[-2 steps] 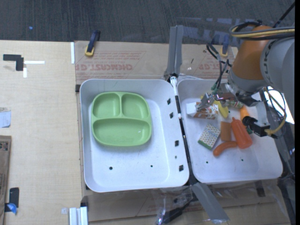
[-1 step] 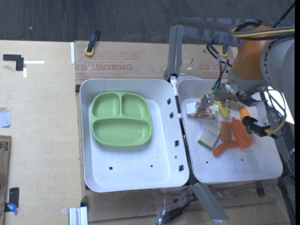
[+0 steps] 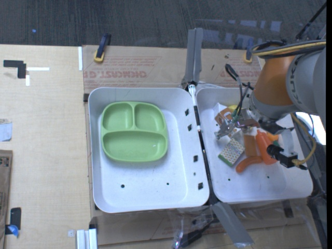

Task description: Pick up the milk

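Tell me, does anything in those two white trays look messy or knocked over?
Slightly. In the right bin, toys lie jumbled under the tool: a small checkered packet tilted on its corner against orange pieces. The green divided plate in the left bin sits flat. Nothing looks spilled or broken.

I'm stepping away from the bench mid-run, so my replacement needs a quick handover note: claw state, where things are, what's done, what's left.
Claw: down in the right bin, among the cluttered items; whether it grips anything cannot be told.
Items: a pile in the right bin includes orange pieces and a small checkered packet. The milk cannot be picked out in the clutter.
Left bin: holds a green divided plate.
Done: arm has reached the pile.
Left: confirm a grasp on the milk, then lift.
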Controlling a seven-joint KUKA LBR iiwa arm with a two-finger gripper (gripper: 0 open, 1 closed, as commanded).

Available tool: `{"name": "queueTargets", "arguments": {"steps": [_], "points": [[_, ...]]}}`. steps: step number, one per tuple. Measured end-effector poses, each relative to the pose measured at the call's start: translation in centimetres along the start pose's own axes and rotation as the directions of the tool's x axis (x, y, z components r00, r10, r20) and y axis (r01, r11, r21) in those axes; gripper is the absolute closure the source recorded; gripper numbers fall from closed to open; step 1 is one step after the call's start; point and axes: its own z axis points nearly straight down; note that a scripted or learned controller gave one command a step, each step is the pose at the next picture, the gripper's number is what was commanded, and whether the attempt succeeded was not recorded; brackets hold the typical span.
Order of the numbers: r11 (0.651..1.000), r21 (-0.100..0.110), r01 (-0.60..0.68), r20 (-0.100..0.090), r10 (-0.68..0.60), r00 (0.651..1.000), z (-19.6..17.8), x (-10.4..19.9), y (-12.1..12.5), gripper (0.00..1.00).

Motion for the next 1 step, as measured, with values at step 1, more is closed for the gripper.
{"name": "queueTargets", "arguments": {"steps": [1], "points": [[1.0,0.0,-0.005,0.001,0.005,1.0,-0.93,-0.19,-0.03,1.0]]}}
